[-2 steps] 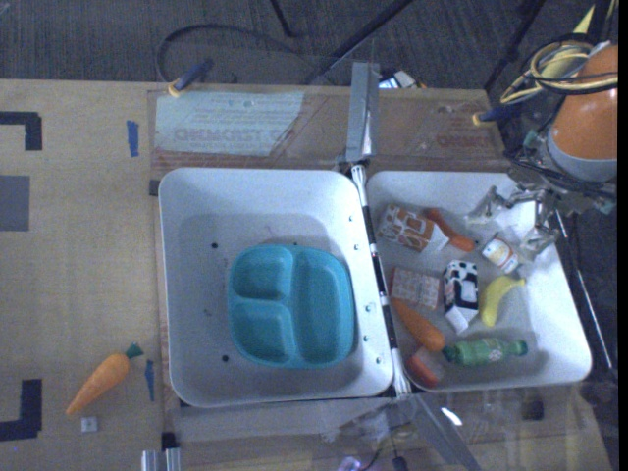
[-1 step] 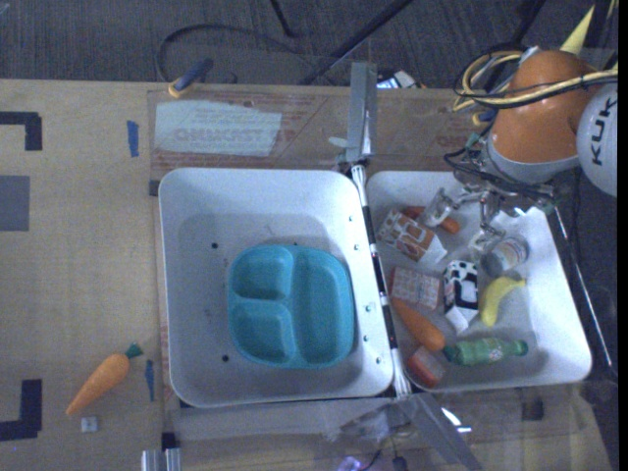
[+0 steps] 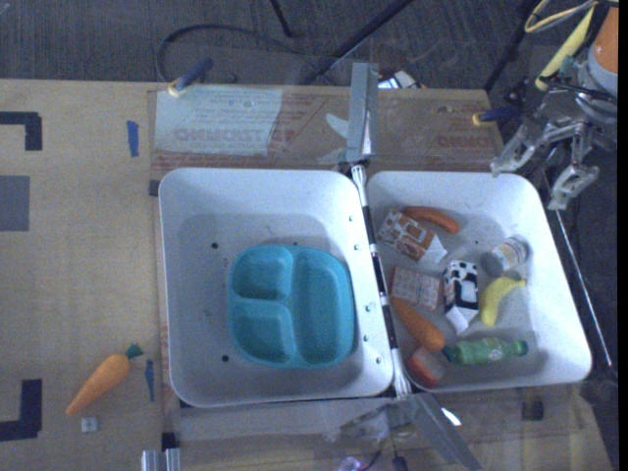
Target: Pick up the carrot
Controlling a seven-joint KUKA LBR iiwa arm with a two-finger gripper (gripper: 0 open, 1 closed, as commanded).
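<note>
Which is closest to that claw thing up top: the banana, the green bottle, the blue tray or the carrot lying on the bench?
From the gripper:
1. Banana, right bin.
2. Green bottle, right bin's near edge.
3. Blue tray, left bin.
4. Carrot, bench, far left.

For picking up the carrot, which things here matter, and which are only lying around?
For the job:
- carrot in the right bin, near its left wall
- gripper, above the right bin's far right corner, holding nothing

Lying about:
- blue divided plate in the left bin
- green bottle
- banana
- second carrot on the bench, left of the bins
</note>
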